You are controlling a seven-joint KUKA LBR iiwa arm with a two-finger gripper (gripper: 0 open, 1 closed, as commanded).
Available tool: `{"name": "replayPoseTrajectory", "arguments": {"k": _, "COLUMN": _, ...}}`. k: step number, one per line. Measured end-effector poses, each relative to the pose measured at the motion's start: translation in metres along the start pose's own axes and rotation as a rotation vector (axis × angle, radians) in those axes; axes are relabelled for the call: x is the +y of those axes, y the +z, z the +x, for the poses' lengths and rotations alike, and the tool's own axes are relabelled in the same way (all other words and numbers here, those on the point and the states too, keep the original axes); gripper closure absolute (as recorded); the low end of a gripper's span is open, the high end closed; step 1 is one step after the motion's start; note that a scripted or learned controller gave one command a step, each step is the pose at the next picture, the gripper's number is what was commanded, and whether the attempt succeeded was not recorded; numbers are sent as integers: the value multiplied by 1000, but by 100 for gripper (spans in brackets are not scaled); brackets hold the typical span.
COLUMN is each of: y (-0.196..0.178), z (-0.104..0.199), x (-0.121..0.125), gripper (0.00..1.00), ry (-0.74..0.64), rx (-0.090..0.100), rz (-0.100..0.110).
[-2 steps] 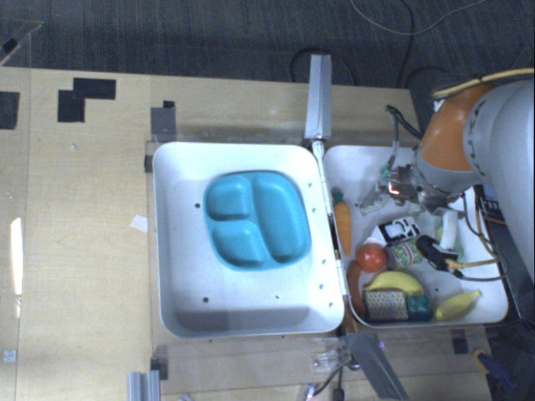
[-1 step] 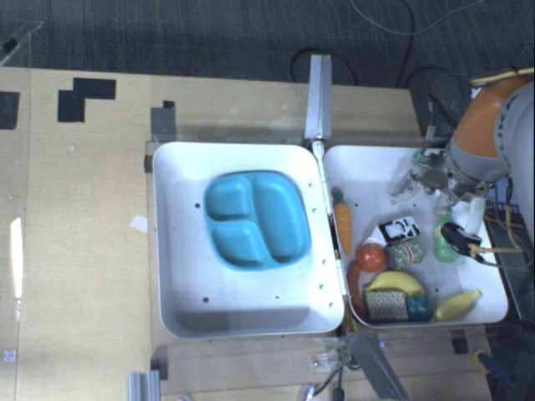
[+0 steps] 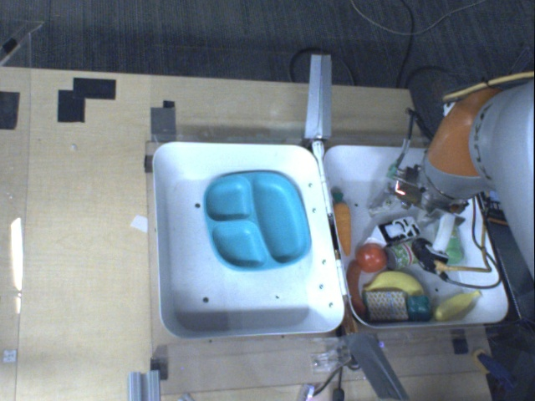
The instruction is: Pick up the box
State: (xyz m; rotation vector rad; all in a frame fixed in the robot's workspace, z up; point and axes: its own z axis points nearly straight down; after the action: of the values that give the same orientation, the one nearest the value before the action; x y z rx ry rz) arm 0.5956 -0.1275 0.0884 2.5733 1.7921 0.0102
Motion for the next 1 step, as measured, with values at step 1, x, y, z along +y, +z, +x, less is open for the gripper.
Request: {"name": "replayPoseTrajectory", "arguments": {"k": 1, "y": -55, "z": -85, "x": -70, "gripper": 0, "ry": 27, "rx": -1, "rz": 3}}
